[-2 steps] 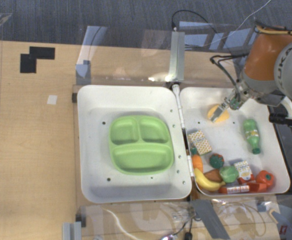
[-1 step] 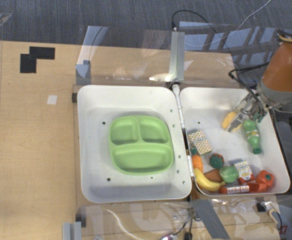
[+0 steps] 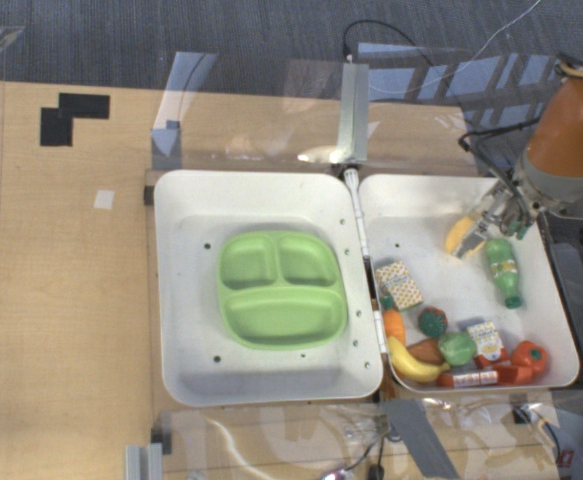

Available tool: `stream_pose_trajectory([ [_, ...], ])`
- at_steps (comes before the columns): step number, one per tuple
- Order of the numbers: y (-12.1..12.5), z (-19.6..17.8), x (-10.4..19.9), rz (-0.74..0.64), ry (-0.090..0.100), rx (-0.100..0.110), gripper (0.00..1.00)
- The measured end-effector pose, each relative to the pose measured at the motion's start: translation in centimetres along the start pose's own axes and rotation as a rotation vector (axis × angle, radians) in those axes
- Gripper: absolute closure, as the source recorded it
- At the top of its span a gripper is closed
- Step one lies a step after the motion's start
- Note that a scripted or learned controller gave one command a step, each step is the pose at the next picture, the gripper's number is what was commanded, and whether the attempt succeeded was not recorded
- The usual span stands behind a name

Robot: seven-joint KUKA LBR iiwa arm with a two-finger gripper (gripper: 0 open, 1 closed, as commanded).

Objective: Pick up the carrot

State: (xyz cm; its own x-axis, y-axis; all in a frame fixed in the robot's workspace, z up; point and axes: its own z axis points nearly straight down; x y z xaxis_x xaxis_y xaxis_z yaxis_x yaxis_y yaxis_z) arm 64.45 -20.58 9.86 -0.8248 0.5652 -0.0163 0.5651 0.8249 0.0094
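Observation:
The carrot (image 3: 394,326), small and orange with a green top, lies at the near left of the right bin (image 3: 421,203), beside the divider. It rests against a banana (image 3: 414,364) and a patterned box (image 3: 399,284). My gripper (image 3: 488,224) hangs over the far right part of that bin, well away from the carrot. It is right next to a yellow piece (image 3: 460,235) and just above a green bottle (image 3: 504,272). Nothing shows held in it.
The left bin (image 3: 181,368) holds a green divided plate (image 3: 282,289). Along the right bin's near edge lie a strawberry (image 3: 432,322), a green round fruit (image 3: 458,349), a small carton (image 3: 487,340) and red items (image 3: 524,360). The arm's orange band (image 3: 568,128) is at right.

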Motion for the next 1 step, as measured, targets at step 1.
stream_pose_trajectory([
  [1, 2.66, 1.11, 1.19, 0.003, 0.007, 0.003, 1.00],
])
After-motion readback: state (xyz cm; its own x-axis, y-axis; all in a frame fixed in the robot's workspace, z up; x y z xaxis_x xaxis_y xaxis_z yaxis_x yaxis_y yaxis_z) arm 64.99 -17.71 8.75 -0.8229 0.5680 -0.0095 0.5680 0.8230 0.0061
